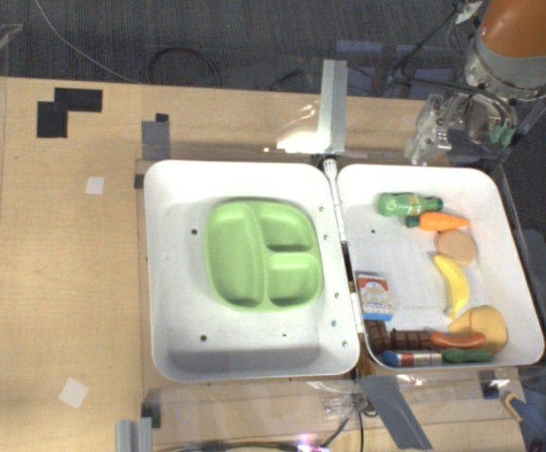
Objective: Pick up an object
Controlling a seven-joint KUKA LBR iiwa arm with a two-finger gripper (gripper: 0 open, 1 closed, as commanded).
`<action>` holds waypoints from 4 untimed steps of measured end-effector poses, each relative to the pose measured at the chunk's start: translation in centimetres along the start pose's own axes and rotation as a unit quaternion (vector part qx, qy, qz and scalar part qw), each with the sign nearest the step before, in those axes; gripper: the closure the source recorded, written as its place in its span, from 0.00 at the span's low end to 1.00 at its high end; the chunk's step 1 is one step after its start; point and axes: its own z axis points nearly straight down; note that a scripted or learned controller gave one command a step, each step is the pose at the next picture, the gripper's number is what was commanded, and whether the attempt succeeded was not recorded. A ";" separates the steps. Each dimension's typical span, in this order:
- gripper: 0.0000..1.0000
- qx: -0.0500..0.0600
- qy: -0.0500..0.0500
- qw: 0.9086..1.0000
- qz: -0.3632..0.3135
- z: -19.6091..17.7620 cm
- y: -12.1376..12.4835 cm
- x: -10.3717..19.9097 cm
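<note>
The hand (461, 125) hovers beyond the right bin (513, 217), its grip impossible to tell, with every toy food item unpicked.

arm (518, 17): broad orange band over a grey collar | gripper (461, 125): pale translucent-metallic body, small green parts | thin cables alongside
</note>
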 end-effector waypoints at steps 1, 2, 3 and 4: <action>1.00 -0.001 0.001 1.000 0.011 0.7 6.3 -0.3; 1.00 -0.001 -0.005 1.000 0.012 -0.7 6.1 -0.5; 1.00 0.001 0.001 0.993 -0.114 0.8 0.1 3.8; 1.00 0.001 0.001 0.969 -0.246 2.0 -7.0 2.5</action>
